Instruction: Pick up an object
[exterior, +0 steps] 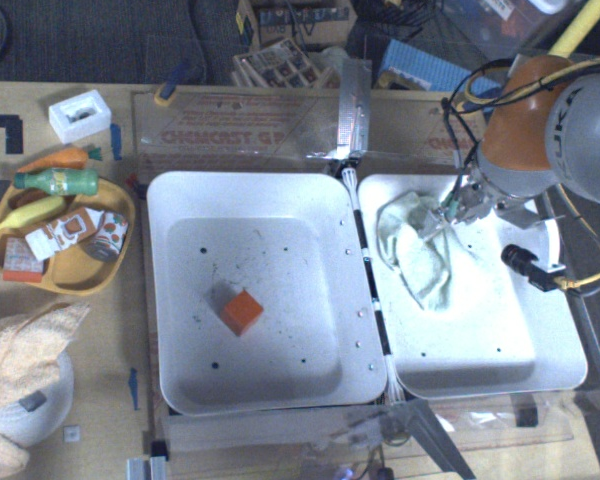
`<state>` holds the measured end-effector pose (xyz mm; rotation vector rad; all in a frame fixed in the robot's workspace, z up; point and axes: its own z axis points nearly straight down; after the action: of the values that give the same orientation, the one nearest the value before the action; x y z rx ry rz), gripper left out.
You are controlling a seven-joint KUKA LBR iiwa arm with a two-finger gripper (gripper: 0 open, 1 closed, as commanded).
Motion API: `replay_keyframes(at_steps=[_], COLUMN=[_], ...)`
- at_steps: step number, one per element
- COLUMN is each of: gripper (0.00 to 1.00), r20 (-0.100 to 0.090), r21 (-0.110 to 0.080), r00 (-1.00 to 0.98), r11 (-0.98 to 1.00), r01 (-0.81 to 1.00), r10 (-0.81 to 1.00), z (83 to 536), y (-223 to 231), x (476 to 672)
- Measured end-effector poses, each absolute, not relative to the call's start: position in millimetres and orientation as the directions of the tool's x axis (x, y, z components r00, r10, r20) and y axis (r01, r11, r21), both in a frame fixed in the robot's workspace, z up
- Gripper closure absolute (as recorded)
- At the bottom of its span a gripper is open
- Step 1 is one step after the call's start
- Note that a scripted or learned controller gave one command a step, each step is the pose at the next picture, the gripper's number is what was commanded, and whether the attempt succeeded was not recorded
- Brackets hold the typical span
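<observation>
Cloth (417,250) is bunched in the right bin (500,358), toward 10 o'clock, pinched at its upper edge by the gripper (450,211). Block (243,311) is seen mid left bin (180,218); bench (110,358) cluttered at 9 o'clock.

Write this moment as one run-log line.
end effector: over right bin, at cloth | block: left bin | lift: not yet

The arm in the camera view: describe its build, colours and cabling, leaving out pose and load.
The arm is a rounded, glossy grey shell with a broad orange band above the wrist. Black and yellow cables loop beside the band. The tool below is small, pale grey metal.
</observation>
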<state>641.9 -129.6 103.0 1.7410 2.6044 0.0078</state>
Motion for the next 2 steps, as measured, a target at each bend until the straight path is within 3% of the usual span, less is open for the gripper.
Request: replay_keyframes(at_steps=[1, 2], gripper=[1.00, 1.00], r20=[-0.002, 0.000], r21=[0.004, -0.002], r00=[-0.225, -0.254], r11=[0.225, 0.254], r01=[0.974, 0.967], r10=[0.974, 0.967], z=[186, 100], y=[-75, -97], x=[662.9, 666.4])
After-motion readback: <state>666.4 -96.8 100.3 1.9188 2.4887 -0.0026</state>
